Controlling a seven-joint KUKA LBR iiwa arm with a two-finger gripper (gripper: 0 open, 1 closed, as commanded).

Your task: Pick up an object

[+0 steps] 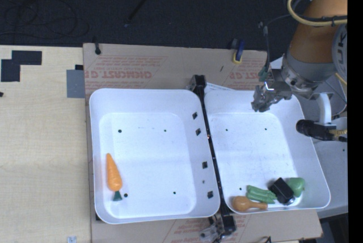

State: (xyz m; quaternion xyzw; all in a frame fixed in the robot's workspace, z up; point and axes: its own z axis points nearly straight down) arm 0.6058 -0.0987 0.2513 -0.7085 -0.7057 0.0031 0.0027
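My gripper hangs over the back edge of the right bin, with nothing visibly in it. In that bin's front right corner lie an orange pear-shaped toy, a green pod-like toy, a small black block and a green rounded piece, all packed close together. They sit well in front of the gripper. An orange carrot with a green stub lies at the front left of the left bin.
A black divider runs between the two bins. Brown cardboard lies under them, with a blue and yellow clip at its back edge. The arm's orange band rises at the right.
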